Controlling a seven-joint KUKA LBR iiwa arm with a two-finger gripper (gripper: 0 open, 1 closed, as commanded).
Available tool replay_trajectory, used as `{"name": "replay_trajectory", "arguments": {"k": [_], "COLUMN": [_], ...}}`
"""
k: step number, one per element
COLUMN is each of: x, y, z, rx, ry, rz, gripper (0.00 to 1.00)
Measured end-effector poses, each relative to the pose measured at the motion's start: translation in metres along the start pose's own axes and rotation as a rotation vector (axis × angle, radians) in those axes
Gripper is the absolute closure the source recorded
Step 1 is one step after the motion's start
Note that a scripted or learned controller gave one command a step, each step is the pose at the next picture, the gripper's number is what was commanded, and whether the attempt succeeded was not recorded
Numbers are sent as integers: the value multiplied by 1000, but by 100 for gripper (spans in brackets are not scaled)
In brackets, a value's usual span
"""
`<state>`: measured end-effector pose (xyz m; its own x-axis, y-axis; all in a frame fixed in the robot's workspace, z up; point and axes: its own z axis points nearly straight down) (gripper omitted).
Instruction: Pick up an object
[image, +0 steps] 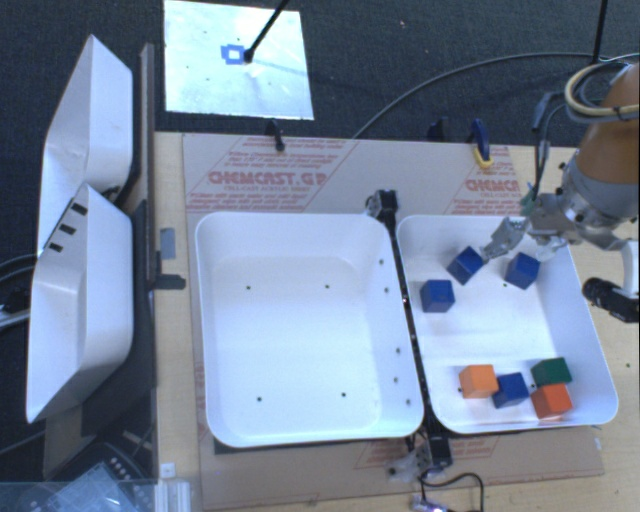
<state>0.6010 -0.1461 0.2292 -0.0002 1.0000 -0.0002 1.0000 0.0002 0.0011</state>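
I see the two shallow white plastic bins, left and right. Over the right bin's far end my grey gripper hangs, fingers apart, nothing between them, flanked by two small blue cubes.

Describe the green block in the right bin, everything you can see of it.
The green block is a small dark green cube with a dull, matte look, sitting flat in the right bin near its front right corner. An orange block sits directly in front, touching it. A blue block lies close on its left.
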Motion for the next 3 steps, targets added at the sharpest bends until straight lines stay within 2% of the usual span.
{"name": "replay_trajectory", "arguments": {"k": [1, 2, 3], "x": [24, 33, 36], "y": [15, 12, 12], "z": [125, 125, 126], "rx": [4, -7, -8], "ry": [2, 0, 0], "rz": [-2, 0, 0], "gripper": [0, 0, 0]}}
